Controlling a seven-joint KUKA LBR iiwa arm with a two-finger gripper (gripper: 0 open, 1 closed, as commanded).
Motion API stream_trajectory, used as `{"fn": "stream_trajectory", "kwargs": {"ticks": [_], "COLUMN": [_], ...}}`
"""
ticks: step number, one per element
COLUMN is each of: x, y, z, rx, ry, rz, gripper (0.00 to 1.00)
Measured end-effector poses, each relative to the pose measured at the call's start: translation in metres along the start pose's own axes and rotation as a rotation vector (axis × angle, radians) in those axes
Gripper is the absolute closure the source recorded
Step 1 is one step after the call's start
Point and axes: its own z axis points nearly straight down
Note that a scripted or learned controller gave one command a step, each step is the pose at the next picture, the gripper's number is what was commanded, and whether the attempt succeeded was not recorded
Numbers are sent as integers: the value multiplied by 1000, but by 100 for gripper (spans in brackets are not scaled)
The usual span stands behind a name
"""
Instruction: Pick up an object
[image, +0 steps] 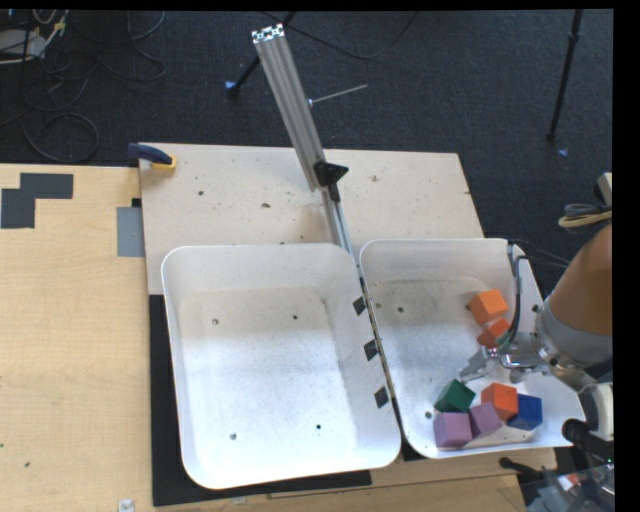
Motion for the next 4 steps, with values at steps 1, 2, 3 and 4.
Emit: {"fn": "stream_trajectory", "kwargs": {"ticks": [1, 2, 3, 4], "x": [0, -1, 0, -4], "y": [1, 0, 7, 6], "z": [29, 19, -43, -105], "rx": [-2, -1, -6, -7], "ry": [0, 2, -2, -2], "rz": [1, 7, -4, -4], "gripper": [0, 100, 100, 100]}}
